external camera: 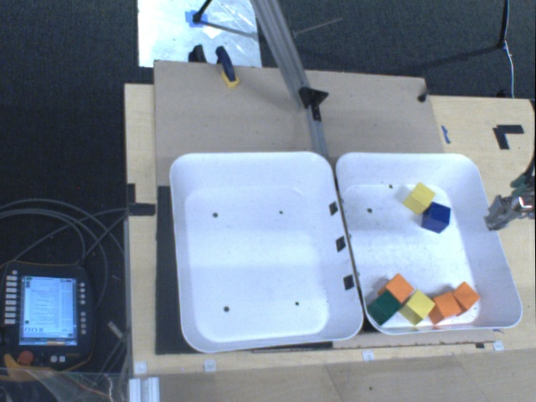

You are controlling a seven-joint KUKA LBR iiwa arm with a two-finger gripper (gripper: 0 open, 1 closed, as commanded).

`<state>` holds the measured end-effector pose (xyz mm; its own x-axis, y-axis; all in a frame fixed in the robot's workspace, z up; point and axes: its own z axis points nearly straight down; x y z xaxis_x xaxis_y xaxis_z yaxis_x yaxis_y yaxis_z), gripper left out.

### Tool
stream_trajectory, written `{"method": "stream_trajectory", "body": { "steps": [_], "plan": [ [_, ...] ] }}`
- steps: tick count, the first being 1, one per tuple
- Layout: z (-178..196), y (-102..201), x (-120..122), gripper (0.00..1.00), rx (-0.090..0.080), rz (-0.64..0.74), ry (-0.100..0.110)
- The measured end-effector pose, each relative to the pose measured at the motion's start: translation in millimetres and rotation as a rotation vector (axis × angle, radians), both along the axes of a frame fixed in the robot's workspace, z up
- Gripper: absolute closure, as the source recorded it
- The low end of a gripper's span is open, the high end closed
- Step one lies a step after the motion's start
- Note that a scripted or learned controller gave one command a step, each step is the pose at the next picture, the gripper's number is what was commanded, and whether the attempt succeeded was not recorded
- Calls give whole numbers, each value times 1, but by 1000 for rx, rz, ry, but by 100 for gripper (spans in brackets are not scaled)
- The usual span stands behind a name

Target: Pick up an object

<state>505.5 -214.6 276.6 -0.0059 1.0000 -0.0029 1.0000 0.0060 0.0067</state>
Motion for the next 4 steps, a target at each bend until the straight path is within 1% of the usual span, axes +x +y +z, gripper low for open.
{"method": "stream_trajectory", "body": {
  "steps": [1, 2, 3, 4],
  "plan": [
    [7, 54, 5, 100, 3, 5, 2],
    [1, 100, 2, 100, 4, 4, 5],
    [5, 157, 6, 100, 5, 6, 3],
    [-11, 213, 11, 100, 5, 5, 6]
  ]
}}
